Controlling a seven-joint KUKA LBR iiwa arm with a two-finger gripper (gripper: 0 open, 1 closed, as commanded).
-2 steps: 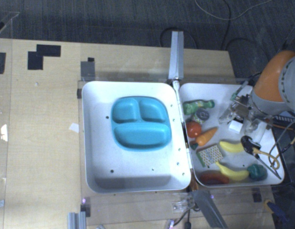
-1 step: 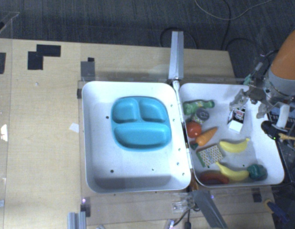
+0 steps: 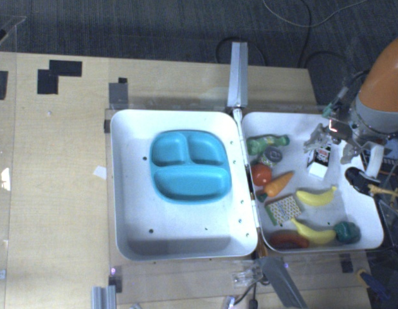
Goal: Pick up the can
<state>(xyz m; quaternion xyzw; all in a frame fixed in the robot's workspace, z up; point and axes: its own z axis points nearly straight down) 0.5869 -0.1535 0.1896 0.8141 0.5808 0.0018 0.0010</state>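
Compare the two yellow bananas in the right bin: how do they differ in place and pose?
The upper banana lies mid-bin, beside the orange carrot; the lower banana lies nearer the bin's front edge, between a dark red item and a teal item. The upper curves upward at its right tip; the lower looks longer. Both are yellow and lie flat.

No legible text, labels, brands or numbers on anything in view.

The arm (image 3: 385, 89) is cut off by the right edge.
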